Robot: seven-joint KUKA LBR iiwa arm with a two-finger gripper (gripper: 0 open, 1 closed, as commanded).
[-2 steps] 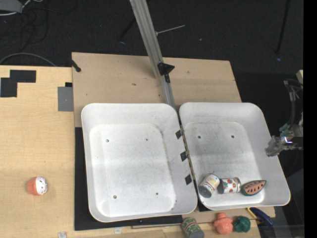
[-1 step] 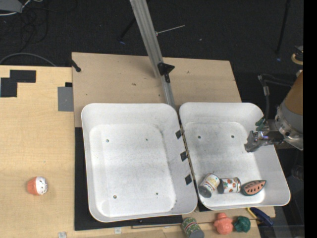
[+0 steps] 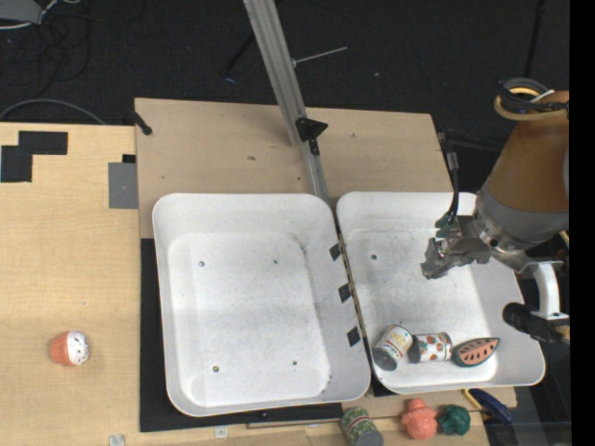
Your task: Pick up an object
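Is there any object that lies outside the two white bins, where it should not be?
Yes. An orange and white ball lies alone on the wooden surface far left of the left bin. A small can, a pink toy and a green toy lie on the bench just below the right bin.

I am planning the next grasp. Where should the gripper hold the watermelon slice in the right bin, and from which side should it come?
Probably across the narrow width of the watermelon slice, coming from above. It lies flat near the right bin's front wall, with the red can close on its left, so a side approach looks blocked.
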